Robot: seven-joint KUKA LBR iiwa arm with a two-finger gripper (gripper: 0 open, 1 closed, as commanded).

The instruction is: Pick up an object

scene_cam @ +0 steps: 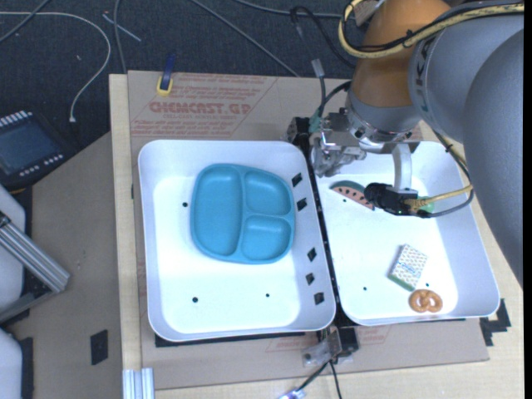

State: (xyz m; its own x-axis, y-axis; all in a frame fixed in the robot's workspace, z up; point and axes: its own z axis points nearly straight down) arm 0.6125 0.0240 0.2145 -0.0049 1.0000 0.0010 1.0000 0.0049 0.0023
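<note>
My gripper hangs over the far left corner of the right bin, close to the wall between the two bins. Just to its right lies a thin brown speckled strip on the bin floor, partly covered by the robot's own parts. A small pale patterned packet with a green edge rests near the front right of the same bin. A brown pretzel-shaped piece lies just in front of it. A blue divided plate sits in the left bin.
The big grey arm with its orange band spans the upper right and overhangs the right bin's far side. Cables trail over the dark floor behind the bench. Cardboard lies under both bins.
</note>
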